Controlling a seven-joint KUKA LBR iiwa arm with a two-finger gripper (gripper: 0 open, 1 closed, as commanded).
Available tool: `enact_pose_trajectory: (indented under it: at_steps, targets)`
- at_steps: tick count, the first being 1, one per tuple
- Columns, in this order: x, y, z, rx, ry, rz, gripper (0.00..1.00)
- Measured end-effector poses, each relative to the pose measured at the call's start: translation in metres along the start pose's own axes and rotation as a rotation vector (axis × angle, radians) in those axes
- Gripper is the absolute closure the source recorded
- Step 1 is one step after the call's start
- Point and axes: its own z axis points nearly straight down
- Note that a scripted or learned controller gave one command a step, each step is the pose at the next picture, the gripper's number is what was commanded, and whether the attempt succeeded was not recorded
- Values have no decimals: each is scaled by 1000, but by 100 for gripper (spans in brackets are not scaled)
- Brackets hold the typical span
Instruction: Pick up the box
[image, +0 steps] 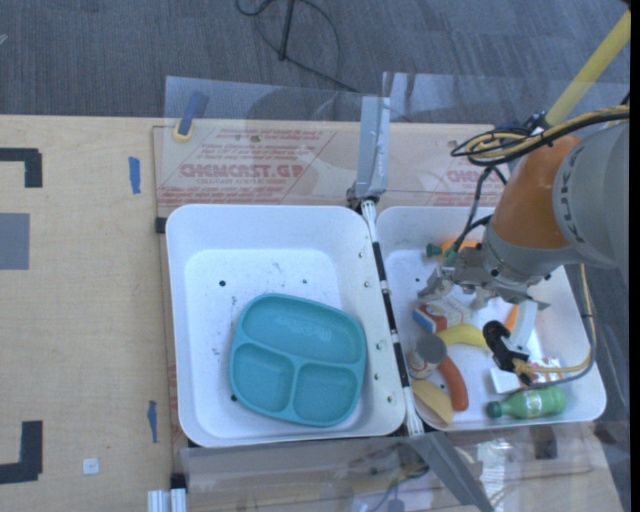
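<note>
Looks like a robot lab, not a home. Shows a plain wooden bench (80, 330) marked with bits of blue tape (134, 174) and black squares (30, 167). Has two white bins (190, 240) screwed side by side, clear plastic walls (290, 100), loose cables (290, 40), grey carpet behind.

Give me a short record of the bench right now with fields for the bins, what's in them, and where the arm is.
left bin: holds a teal plastic divided tray
right bin: green plastic bottle, yellow banana, red sausage-shaped toy, small red-white-blue box
arm: grey with orange band, over right bin
end effector: above the box, grasp state unclear
</note>
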Motion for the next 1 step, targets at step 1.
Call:
enact_pose_trajectory:
  at_steps: [1]
  targets:
    - [17,42,1,-2,-2,-49,0]
